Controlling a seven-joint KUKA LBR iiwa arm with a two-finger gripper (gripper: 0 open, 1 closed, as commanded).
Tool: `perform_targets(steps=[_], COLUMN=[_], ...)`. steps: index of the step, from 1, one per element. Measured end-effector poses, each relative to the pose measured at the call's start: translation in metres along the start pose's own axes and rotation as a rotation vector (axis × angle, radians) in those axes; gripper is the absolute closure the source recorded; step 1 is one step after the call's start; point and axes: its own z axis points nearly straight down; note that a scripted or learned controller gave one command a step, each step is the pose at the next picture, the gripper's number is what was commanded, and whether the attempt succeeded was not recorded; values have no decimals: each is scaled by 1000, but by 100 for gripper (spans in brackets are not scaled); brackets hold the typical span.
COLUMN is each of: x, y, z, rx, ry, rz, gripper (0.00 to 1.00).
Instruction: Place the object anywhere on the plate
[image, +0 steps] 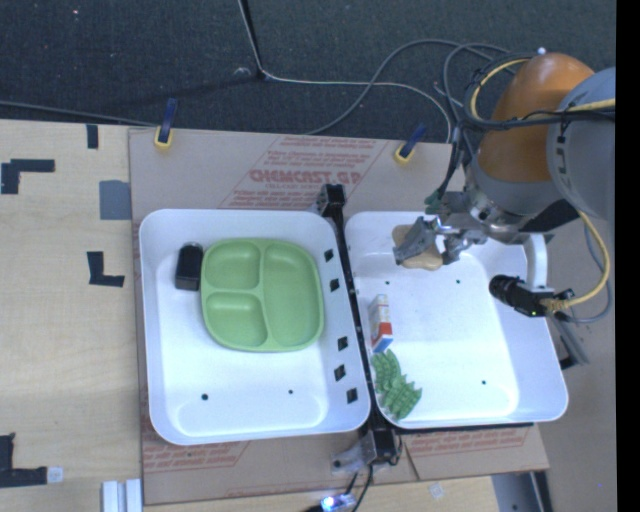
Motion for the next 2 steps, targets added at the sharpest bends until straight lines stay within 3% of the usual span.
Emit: perform_targets(steps=[2], x=[98], y=[-10], z=[-12], rx=[-1], ry=[0], rz=[-1], gripper=[100])
